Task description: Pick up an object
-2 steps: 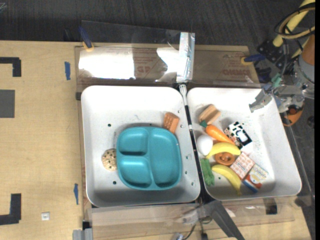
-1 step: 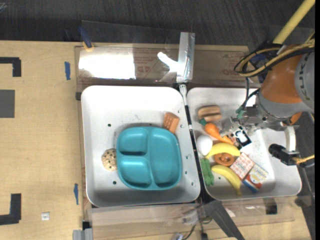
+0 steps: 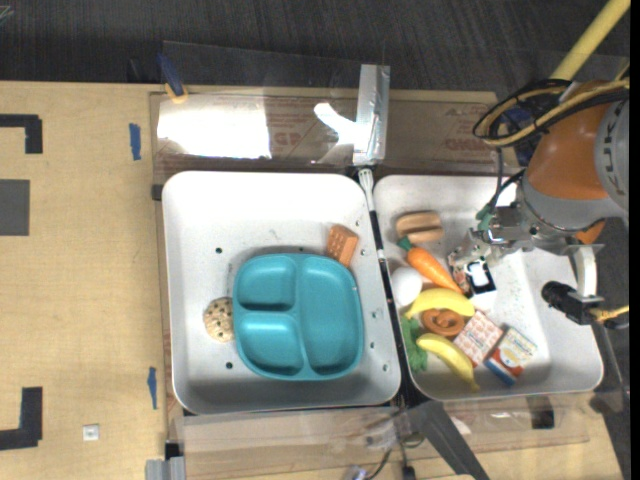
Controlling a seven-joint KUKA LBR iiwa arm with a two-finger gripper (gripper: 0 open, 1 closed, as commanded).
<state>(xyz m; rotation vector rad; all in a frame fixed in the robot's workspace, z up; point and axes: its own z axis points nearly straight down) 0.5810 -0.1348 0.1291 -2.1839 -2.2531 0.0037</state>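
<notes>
The right bin [image 3: 560, 373] holds a pile of toy food along its left side: a hot dog bun [image 3: 419, 225], a carrot [image 3: 433, 266], a white egg [image 3: 406, 287], two bananas [image 3: 440, 302], a brown round piece [image 3: 439, 321] and two small boxes [image 3: 479, 336]. My gripper [image 3: 473, 267] hangs low over the bin's middle, just right of the carrot and above the bananas. Its fingertips are lost against the clutter beneath them.
The left bin [image 3: 190, 213] carries a teal divided plate [image 3: 297, 314], a cookie [image 3: 218, 319] at the plate's left and an orange wafer block [image 3: 342, 243] at its upper right. A clear plastic sheet [image 3: 265, 118] lies behind the bins. Cables loop above the arm.
</notes>
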